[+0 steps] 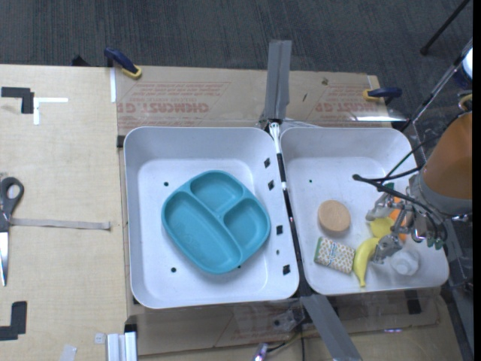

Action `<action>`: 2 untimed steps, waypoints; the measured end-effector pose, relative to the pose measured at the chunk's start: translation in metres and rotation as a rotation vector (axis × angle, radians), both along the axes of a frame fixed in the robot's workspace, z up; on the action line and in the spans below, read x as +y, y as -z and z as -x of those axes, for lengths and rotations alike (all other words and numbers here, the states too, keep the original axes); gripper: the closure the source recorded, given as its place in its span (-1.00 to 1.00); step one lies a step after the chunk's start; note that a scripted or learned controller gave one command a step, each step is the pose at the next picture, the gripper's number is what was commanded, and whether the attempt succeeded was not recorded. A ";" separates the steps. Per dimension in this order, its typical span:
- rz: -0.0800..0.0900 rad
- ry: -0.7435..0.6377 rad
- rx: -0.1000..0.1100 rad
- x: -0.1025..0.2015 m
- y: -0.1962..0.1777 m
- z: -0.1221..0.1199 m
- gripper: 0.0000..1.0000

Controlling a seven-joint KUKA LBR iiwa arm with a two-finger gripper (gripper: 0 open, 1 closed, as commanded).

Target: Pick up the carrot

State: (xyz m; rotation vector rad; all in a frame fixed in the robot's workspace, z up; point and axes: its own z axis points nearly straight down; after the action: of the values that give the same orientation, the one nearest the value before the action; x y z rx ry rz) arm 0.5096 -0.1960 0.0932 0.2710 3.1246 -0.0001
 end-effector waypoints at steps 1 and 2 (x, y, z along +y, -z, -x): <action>0.002 -0.003 -0.005 0.000 -0.010 -0.002 1.00; 0.002 -0.274 -0.002 -0.026 -0.152 -0.007 1.00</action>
State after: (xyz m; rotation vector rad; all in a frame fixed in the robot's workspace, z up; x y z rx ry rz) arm 0.5166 -0.2220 0.2453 -0.1581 3.1303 -0.0023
